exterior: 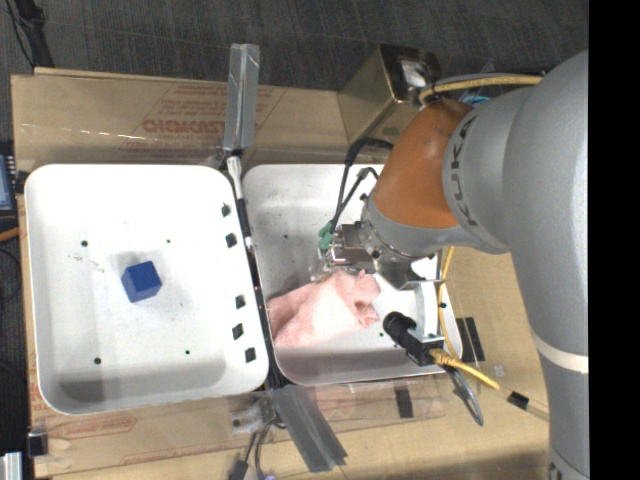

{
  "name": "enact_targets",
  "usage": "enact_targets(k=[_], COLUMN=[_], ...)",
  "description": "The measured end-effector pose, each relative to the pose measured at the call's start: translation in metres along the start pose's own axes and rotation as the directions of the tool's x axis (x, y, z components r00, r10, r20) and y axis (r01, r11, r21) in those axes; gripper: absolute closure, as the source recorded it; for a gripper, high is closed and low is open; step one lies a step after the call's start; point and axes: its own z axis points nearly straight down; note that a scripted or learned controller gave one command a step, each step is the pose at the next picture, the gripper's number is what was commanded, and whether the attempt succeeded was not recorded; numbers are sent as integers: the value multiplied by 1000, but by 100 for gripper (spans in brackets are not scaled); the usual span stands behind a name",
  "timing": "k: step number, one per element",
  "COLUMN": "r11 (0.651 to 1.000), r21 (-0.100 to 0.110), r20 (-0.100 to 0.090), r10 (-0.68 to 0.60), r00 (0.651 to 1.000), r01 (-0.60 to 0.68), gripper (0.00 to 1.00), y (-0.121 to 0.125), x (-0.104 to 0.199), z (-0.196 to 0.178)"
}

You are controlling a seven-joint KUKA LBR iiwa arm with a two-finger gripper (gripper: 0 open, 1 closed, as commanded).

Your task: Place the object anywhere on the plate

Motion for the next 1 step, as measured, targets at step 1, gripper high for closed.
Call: enact_targets(k=[1], r11=[1000], r21=[-2], r20=[1], r10=[-7], r00=[1000], r01=[7], gripper=[100], y=[1], x=[1], z=[-40])
